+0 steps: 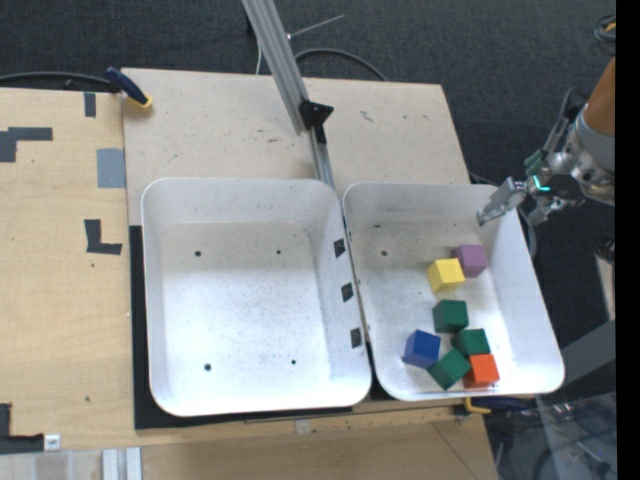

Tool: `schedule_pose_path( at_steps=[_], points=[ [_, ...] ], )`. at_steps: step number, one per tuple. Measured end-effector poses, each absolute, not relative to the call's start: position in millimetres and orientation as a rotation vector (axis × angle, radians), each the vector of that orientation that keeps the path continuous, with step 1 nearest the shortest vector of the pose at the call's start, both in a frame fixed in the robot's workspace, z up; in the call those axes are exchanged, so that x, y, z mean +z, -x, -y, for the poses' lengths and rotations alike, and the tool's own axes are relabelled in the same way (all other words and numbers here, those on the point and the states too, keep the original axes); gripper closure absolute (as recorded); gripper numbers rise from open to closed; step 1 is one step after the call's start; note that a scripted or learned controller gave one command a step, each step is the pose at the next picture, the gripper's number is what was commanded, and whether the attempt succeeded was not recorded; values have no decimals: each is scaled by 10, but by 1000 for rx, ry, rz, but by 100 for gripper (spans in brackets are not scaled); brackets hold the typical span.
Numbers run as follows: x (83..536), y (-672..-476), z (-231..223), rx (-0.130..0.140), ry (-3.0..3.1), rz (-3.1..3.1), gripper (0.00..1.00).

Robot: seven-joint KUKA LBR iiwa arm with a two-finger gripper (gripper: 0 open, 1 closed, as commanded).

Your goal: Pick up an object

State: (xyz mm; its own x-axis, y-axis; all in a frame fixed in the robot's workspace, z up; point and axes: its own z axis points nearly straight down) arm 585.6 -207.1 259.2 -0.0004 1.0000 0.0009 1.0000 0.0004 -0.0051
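Observation:
Several small cubes lie in the right bin point(390, 218): a purple one point(472, 259), a yellow one point(446, 274) touching it, a green one point(450, 316), a blue one point(422, 348), two more green ones point(473, 342) point(450, 369) and an orange one point(483, 370). My gripper point(514, 208) hovers over the bin's far right corner, above and to the right of the purple cube. It is open, with nothing between its fingers point(494, 208).
The left bin point(240, 268) sits beside the right one, with a divider between them. A slanted metal rail point(285, 58) runs down from the top to the bins' shared far edge. A blue and yellow clamp point(128, 88) lies on the bench at far left.

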Motion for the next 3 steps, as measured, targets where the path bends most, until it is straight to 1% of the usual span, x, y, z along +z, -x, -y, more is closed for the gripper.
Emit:
schedule_pose_path(
  at_steps=[1,2,3],
  points=[
    [2616,-5865,2070,2,2219,2223,0],
    [2076,-5820,1965,6,2217,2219,0],
    [1439,-5810,2005,8,2216,2218,0]
  ],
)
